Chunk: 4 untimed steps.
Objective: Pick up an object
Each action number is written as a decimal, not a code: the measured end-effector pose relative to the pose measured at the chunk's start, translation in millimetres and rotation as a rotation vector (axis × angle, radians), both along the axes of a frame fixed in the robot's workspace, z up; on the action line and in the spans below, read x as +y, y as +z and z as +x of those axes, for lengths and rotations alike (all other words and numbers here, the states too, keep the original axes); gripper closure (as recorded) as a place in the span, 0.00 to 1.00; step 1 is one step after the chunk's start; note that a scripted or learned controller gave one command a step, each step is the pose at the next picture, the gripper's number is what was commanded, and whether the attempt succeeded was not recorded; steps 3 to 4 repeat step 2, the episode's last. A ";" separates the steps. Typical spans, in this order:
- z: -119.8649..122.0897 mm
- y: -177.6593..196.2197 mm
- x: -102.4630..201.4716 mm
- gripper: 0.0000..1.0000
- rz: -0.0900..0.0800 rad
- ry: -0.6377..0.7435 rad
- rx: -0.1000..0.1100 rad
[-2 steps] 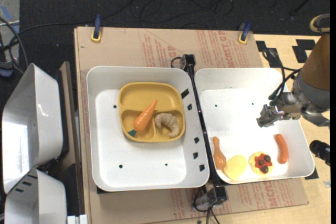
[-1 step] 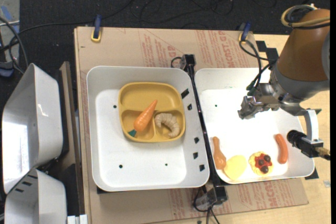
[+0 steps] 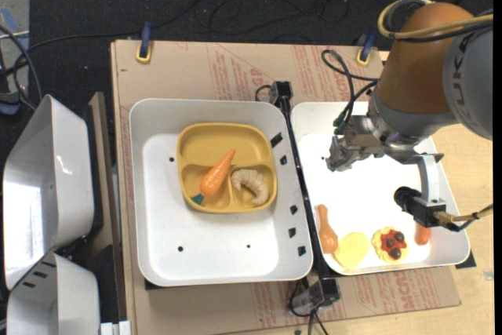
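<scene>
In the left bin (image 3: 157, 169) a yellow divided plate (image 3: 227, 139) holds an orange carrot (image 3: 217, 173) and a pale shrimp (image 3: 251, 185). Along the right bin's (image 3: 439, 192) front edge lie an orange chicken-leg-shaped piece (image 3: 325, 228), a yellow round piece (image 3: 353, 248), a small pizza-like piece with red and dark toppings (image 3: 390, 243) and a small orange piece (image 3: 423, 235). My gripper (image 3: 342, 155) hangs over the back left part of the right bin, above bare floor and well behind those pieces. Nothing shows between its fingers.
The arm's big orange and grey body (image 3: 427, 67) covers the right bin's back right corner. A black fitting with a cable (image 3: 417, 204) sits by the right wall. White tubs (image 3: 43, 184) stand left of the bench. Black clips (image 3: 292, 192) line the divider.
</scene>
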<state>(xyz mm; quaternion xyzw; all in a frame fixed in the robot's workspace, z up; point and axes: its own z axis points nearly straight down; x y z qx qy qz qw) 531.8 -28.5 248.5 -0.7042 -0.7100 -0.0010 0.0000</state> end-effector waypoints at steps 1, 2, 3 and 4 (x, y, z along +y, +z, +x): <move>13.7 -5.6 52.1 1.00 -0.001 0.000 0.000; 43.0 -2.8 91.5 1.00 0.000 -0.001 -0.001; 43.0 -2.8 91.5 1.00 0.000 -0.001 -0.001; 43.0 -2.8 91.5 1.00 0.000 -0.001 -0.001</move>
